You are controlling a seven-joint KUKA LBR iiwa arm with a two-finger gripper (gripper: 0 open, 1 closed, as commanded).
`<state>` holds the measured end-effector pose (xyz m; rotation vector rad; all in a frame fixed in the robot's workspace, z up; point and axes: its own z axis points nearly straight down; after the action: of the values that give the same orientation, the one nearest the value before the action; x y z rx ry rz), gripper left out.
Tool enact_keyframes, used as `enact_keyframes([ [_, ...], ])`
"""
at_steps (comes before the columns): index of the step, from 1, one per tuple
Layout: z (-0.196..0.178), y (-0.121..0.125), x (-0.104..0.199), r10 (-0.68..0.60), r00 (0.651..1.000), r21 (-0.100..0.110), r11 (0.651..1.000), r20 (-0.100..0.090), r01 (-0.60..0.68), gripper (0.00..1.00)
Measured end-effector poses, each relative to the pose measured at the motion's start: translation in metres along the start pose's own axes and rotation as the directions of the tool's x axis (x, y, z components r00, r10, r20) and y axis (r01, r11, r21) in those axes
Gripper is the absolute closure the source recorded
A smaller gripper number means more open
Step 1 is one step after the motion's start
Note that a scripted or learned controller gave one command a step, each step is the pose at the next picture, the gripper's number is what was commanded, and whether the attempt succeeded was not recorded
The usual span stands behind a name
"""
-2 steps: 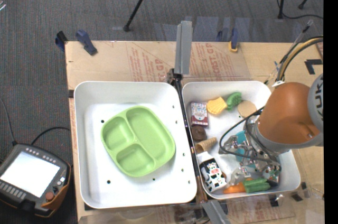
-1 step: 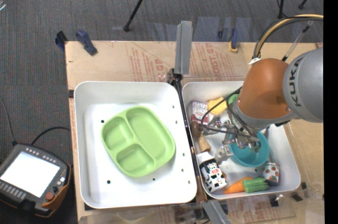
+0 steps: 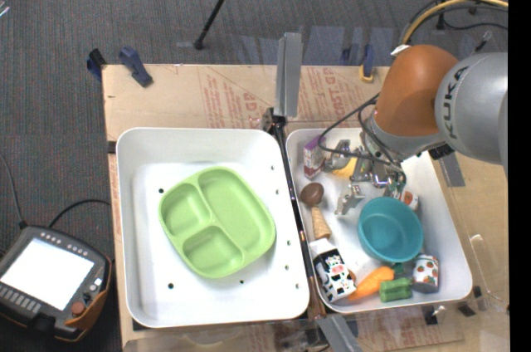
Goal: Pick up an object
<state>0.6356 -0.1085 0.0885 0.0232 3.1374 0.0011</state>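
One gripper (image 3: 358,194) low in right bin (image 3: 448,217) — teal bowl (image 3: 390,229) just beside.

Bins we count: two white bins (image 3: 129,176)
Plates: one green divided plate (image 3: 217,220)
Bowls: one teal bowl (image 3: 390,230)
Carrots: one carrot (image 3: 373,282)

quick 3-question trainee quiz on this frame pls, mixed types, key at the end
1. True or false: the green divided plate lies in the same bin as the teal bowl.
2. Multiple choice: what lies just below the teal bowl, toward the right bin's near edge? A) a spoon B) an orange carrot C) a sponge
3. Fill in: the gripper hangs over the ____ bin.

Key
1. False. The plate is in the left bin, the bowl in the right one.
2. B, the carrot, beside a black and white cow-print carton.
3. Right, just up and left of the bowl.
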Motion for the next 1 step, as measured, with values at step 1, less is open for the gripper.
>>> enact_keyframes([
  [1,-0.0010,-0.1088,0.0414,0.038,0.999,0.003,0.999,0.000,-0.038,0.00],
])
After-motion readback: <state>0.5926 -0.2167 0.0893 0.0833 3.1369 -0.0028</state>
